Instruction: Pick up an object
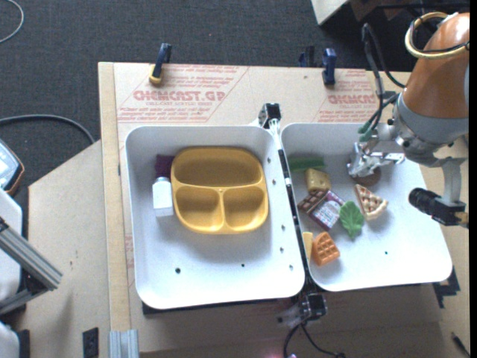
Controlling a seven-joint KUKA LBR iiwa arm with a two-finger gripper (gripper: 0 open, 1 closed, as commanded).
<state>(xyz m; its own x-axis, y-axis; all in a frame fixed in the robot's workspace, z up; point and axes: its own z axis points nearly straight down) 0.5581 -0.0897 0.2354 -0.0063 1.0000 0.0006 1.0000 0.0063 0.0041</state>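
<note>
A desk [216, 88] topped with a brown sheet printed in red lettering is seen from above, and two shallow white bins are carried on it side by side. Dark carpet surrounds the desk, with a cable lying on it beyond the desk's far left corner. Two clamps [159, 64] are fixed on the sheet's far edge.

In the left bin [141, 259] a yellow divided tray [220, 189] is placed, and a small white bottle [162, 197] lies just beside the tray's left side.

In the right bin [402, 263] several toy foods are gathered near the wall shared with the left bin: a cheese wedge [318, 179], a chocolate bar [313, 201], a green leaf [351, 218], a pizza slice [369, 200] and a waffle [325, 249].

The gripper [365, 162] is lowered into the right bin's far part, over a dark round object [367, 174] just behind the pizza slice. Whether it is clenched or released cannot be told.
</note>
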